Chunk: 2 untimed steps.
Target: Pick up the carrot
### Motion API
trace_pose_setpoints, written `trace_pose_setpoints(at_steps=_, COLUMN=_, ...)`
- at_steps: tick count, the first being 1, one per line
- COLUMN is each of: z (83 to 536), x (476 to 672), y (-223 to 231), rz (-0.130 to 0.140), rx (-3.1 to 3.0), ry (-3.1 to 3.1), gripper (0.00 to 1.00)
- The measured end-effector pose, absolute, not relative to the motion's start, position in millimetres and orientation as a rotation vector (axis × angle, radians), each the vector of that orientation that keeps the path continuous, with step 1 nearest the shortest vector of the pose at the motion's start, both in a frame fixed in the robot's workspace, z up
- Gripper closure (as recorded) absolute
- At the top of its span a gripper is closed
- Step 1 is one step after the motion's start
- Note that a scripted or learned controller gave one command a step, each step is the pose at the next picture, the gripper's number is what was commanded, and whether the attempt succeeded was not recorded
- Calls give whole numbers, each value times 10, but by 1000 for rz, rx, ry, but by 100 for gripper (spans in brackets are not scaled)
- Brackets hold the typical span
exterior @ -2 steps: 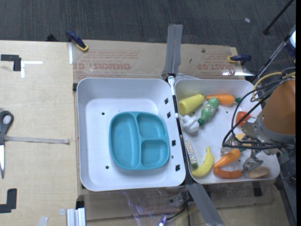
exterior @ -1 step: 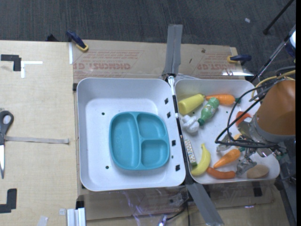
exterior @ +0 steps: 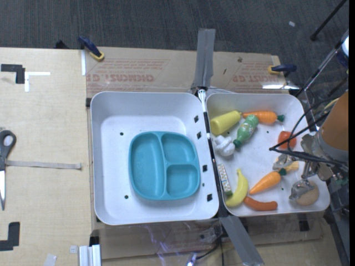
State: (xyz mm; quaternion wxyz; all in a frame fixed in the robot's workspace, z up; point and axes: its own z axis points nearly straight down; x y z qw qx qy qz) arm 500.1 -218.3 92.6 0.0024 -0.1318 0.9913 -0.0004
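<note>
In the right bin (exterior: 260, 98), carrot (exterior: 265, 182) lies just left of claw (exterior: 304, 176).

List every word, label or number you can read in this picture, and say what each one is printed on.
Red lettering on the cardboard sheet behind the bins: upside down from this camera and too blurred to quote.
More red lettering on the same sheet behind the right bin: also too blurred.
Small packet at the right bin's left edge: markings too small to read.
No other text is legible.

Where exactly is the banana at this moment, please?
The banana lies in the right bin, near its front left corner, between a carrot and the candy bar.
</note>
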Motion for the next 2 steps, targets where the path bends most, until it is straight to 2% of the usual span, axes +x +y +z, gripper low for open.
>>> trace_pose_setpoints(at_steps=2, z=921, x=4856, y=-1639, rz=0, rx=54, ry=3138, gripper=0)
